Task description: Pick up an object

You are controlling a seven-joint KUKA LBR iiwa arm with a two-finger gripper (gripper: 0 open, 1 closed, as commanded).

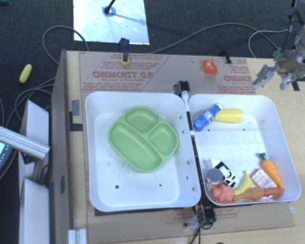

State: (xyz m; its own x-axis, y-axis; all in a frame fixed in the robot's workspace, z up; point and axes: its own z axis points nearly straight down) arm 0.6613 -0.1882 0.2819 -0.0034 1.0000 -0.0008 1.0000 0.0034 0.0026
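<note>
Taking the green divided plate (143, 138) as the landmark: it lies in the left white bin (107, 187), slightly tilted, with 3 compartments. Far to its upper left, off the bench on the dark floor, lies a small yellow object (25, 73).

Above the plate, the cardboard sheet (157, 72) under the bins carries red printing that seems to read "CHEMCAST GP"; a second such mark sits further right, partly blurred. An orange-red object (209, 66) rests on that cardboard, up and right of the plate.

Right of the plate, across the divider, is the right white bin (280, 131). A blue bottle (206, 117) and a yellow cylinder (228, 116) lie touching near its top edge. At its lower edge cluster a black-and-white item (225, 174), a pink toy (222, 193), a banana (243, 183) and a carrot (271, 171).

Far upper right of the plate, the gripper (274, 78) hangs above the bench outside the bins, its 2 fingers spread apart, with nothing between them.
</note>
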